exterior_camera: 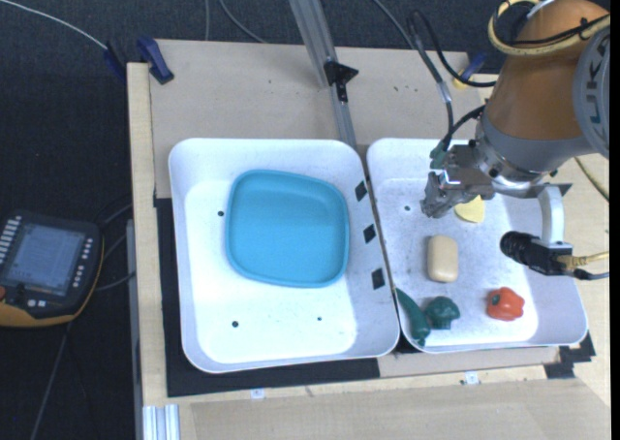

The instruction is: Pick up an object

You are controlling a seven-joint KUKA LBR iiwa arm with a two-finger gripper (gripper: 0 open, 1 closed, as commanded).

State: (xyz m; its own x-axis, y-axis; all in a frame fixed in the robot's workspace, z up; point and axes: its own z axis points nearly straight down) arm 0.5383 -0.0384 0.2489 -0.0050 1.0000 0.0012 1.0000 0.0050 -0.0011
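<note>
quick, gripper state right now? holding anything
Gripper: above the right bin, near the beige block and a yellow piece; nothing seen between its fingers, and open or shut cannot be told.

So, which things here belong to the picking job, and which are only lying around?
Job:
gripper
beige block
red pepper
green toy
yellow piece
right bin

Lying about:
blue plate in the left bin
handheld controller

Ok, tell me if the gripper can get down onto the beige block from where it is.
Probably yes: the gripper hangs just above the beige block, which lies apart from the other items in the right bin.
</note>
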